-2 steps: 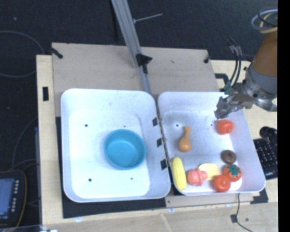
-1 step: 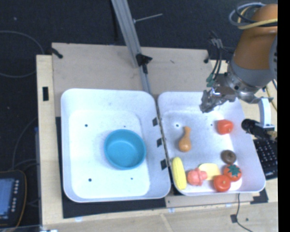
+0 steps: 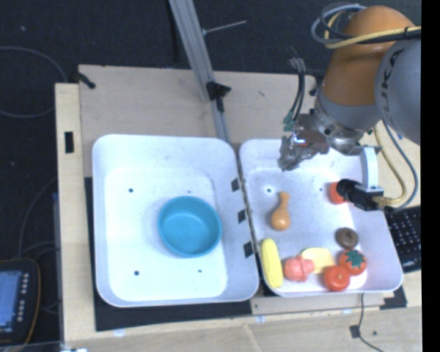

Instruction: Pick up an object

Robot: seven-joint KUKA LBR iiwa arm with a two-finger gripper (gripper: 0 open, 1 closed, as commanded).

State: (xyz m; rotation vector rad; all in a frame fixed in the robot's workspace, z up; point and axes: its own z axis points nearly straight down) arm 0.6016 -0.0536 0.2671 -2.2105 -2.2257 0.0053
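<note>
A pale wooden bench (image 3: 154,101) carries two shallow white plastic bins. The left bin (image 3: 117,160) holds a round blue bowl (image 3: 189,226). The gripper (image 3: 292,152) hangs over the right bin (image 3: 308,196), above an orange-tan pear-shaped toy (image 3: 281,212); a yellow corn cob (image 3: 270,262) lies nearer.

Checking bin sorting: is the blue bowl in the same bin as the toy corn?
No. The blue bowl sits in the left bin; the toy corn lies in the right bin.

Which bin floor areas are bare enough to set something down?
Left bin: bare all round the blue bowl. Right bin: open strip between the drumstick and the chocolate donut. Crowded: its near edge, corn through tomato.
</note>
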